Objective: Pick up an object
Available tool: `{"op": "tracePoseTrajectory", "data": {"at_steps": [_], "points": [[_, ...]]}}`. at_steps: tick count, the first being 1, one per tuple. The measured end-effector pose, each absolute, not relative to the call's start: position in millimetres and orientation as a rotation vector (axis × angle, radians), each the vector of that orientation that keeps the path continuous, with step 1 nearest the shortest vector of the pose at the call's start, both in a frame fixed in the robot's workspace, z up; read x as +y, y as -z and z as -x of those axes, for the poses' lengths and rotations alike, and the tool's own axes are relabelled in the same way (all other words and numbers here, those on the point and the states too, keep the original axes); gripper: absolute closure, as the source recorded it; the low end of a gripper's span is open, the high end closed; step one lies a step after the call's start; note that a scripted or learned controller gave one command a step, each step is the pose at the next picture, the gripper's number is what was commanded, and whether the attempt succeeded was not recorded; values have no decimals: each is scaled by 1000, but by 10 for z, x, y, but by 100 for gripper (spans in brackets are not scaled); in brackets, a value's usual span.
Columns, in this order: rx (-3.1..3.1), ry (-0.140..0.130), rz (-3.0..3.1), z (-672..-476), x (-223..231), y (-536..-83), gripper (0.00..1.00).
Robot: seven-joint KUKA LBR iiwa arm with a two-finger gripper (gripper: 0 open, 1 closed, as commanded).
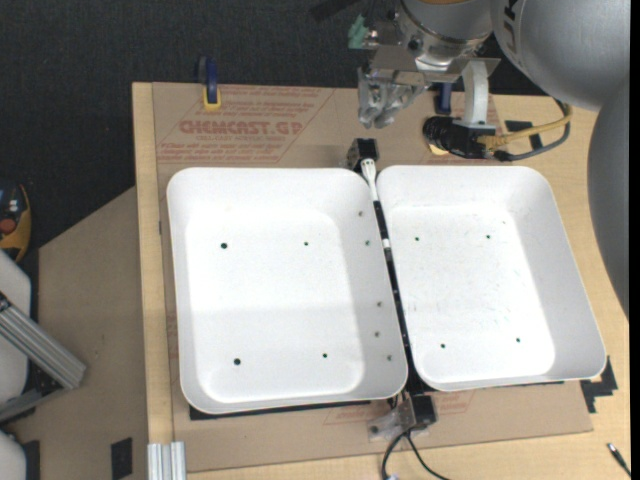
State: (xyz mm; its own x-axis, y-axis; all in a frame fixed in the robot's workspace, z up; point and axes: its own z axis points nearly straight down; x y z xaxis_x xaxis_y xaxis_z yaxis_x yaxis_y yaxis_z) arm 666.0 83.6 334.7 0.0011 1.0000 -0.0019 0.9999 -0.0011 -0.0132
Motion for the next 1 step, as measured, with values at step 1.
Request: {"op": "tracePoseTrajectory", "data": {"at_steps": [1], "points": [[-2224, -9, 2207, -6641, 1658, -2680, 100]]}}
